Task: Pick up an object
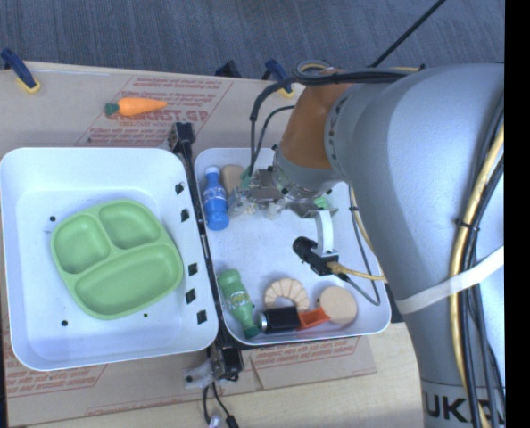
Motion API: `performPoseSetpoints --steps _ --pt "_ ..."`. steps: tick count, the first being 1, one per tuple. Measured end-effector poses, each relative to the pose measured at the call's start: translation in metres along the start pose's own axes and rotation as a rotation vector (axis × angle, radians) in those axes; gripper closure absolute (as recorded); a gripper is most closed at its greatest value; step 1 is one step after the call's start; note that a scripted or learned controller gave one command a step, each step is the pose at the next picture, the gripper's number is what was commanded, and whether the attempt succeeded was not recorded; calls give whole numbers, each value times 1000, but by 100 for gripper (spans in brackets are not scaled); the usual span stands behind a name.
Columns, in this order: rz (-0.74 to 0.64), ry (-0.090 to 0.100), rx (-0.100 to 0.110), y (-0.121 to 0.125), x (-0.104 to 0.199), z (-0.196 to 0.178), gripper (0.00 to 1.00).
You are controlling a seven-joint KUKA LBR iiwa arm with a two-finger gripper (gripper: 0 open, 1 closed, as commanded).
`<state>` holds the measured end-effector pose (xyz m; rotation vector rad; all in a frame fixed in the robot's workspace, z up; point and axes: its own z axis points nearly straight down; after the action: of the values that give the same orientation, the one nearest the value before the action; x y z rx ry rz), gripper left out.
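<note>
- I see the arm [408,150] coming in from the right and covering the right bin's [274,239] far right corner and right wall.
- The gripper [263,194] sits low at the bin's far end; I cannot tell how it is set.
- The blue bottle [215,201] lies just left of the gripper, hard against the left wall, long axis running along that wall, cap toward the far edge.
- The middle of the bin floor is bare, the only open room I have there.
- The green bottle [236,300] lies by the near left corner, cap away from me.
- A croissant [287,291], a round bun [339,305] and a black-and-orange piece [290,319] crowd the near wall.
- The left bin [33,185] holds a green divided plate [115,257].
- A toy carrot [136,107] lies on the cardboard beyond it.
</note>
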<state>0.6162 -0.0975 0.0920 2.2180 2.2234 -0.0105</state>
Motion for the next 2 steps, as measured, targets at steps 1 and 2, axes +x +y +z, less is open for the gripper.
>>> performPoseSetpoints --steps 1,2 --pt "0 0 0 0 0 0 0" --pt "0 0 0 0 0 0 0"
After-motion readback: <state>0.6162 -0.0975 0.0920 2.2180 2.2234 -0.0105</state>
